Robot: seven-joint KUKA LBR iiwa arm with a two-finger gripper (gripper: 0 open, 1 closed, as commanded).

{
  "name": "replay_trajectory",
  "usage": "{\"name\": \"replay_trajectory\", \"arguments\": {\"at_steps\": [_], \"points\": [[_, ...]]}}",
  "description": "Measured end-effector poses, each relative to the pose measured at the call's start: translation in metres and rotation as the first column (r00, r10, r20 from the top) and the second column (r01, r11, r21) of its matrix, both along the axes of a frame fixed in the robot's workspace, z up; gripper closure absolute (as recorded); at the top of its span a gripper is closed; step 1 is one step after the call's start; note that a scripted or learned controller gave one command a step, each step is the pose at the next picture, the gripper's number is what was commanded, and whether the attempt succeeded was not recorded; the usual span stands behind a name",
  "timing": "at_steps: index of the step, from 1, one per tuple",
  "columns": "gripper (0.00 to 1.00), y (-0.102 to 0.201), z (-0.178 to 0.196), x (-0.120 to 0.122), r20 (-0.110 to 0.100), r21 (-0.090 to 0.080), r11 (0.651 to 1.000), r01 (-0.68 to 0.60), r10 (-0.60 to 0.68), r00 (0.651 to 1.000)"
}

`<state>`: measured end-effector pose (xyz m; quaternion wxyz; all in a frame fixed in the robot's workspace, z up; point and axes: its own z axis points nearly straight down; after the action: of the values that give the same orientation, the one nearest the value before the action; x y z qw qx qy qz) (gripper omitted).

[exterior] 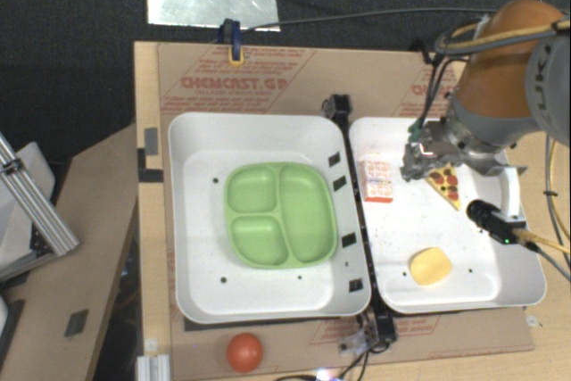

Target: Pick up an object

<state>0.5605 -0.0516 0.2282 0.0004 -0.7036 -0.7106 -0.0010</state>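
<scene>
The toy pizza slice point(444, 184) lay on the floor of the right bin point(513, 285), just beside the end effector point(417, 161) on the arm's side and seemingly the nearest candidate for the pick. The end effector hung low over the bin, so I judged this the approach step, with nothing visibly gripped; the next move would call for centring over the slice and lowering onto it. Whether the end effector was released or clenched I could not tell, since the wrist's bulk hid its tips, and the slice's upper end was tucked under it too. A red-and-white packet point(376, 179) lay just beyond the end effector toward the left bin point(192, 281), and a yellow lump point(430, 266) sat well in front of it. Farther off, a green divided plate point(279, 214) rested in the left bin, and a red ball point(244, 352) sat on the table point(294, 71).
</scene>
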Motion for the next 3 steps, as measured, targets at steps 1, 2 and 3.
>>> {"name": "replay_trajectory", "arguments": {"at_steps": [1,2,3], "points": [[1.0,0.054,0.009,-0.002,0.001,0.0,1.0,0.0,0.0,1.0],[1.0,0.102,0.015,-0.011,0.001,0.0,1.0,0.0,0.0,1.0],[1.0,0.148,0.005,-0.025,-0.001,0.0,1.0,0.0,0.0,1.0]]}}
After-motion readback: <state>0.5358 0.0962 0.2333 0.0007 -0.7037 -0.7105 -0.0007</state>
